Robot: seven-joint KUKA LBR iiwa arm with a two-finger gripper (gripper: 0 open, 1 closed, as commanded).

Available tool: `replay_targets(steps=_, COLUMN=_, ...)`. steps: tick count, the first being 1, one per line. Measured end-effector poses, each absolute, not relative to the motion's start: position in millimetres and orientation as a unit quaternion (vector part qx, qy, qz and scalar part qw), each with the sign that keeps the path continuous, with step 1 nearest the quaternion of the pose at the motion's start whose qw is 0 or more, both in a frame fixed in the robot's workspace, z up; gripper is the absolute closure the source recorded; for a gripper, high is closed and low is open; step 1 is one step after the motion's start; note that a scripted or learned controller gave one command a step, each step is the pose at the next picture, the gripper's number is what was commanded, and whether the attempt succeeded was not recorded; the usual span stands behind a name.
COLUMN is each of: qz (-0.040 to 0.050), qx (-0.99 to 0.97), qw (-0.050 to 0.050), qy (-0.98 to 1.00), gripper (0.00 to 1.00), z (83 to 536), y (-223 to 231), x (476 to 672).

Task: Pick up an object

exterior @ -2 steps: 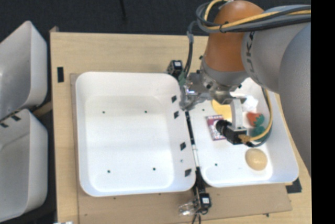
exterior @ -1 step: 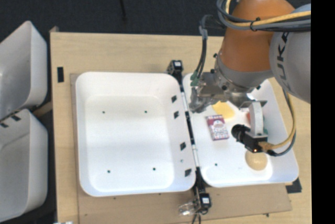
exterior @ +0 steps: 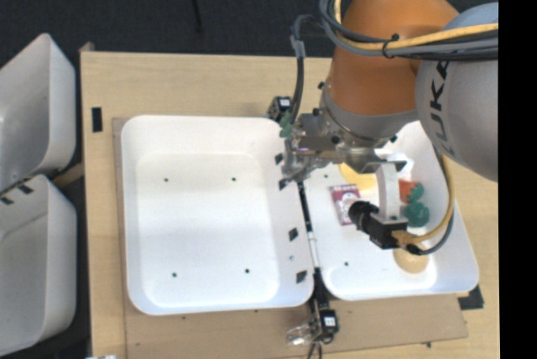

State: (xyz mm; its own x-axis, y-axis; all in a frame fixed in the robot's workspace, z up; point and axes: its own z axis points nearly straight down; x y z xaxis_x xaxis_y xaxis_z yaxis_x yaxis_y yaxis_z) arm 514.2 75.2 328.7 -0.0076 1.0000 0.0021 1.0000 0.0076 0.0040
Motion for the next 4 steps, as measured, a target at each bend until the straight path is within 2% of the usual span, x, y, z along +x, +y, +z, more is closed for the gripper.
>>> replay_targets(steps=2, qz=0.005, qx=0.704, qw=0.002, qy=0.71, gripper=1.0, z=476.5, y=149.5, x=522.0)
replay_targets(steps=3, qz=0.0004, qx=0.704, qw=0.002, qy=0.71, gripper=1.0, z=482.6, y=145.0, x=522.5)
replay_targets(steps=4, qz=-0.0036, qx=0.706, qw=-0.002, qy=0.709, gripper=1.0, z=411.3, y=152.1, x=488.1)
